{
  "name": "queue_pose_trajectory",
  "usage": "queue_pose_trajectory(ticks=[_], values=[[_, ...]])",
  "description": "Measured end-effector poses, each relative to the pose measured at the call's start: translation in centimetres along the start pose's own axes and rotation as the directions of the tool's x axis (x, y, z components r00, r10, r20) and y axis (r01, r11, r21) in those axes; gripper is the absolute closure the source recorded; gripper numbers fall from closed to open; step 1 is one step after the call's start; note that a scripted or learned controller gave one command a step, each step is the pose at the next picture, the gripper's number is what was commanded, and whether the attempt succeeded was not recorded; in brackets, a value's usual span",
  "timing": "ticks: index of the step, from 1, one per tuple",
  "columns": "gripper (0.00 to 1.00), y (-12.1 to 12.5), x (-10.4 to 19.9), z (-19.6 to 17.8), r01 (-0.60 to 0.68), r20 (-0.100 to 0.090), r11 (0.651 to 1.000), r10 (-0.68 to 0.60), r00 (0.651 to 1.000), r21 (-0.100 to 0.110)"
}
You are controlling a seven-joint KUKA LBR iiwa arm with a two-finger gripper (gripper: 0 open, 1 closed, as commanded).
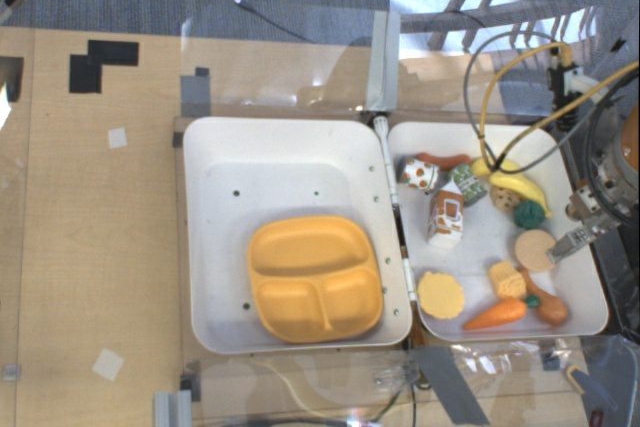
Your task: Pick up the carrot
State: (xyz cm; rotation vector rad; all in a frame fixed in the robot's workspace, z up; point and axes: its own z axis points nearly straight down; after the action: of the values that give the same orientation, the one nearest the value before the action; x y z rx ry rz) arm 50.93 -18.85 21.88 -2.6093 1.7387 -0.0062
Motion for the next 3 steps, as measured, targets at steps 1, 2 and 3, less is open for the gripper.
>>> queue_pose_trajectory(ticks=[1,2,3], values=[[1.0,-3.2,1.7,0.9,0.335,0.001,0.942,-0.335,0.942,-0.001],[1.0,-3.1,2.6,-1.0,0.645,-0.003,0.764,-0.645,0.764,0.0],[1.0,-11.3,5.4,-0.2,0.83,-0.004,0.558,-0.83,0.558,0.0]])
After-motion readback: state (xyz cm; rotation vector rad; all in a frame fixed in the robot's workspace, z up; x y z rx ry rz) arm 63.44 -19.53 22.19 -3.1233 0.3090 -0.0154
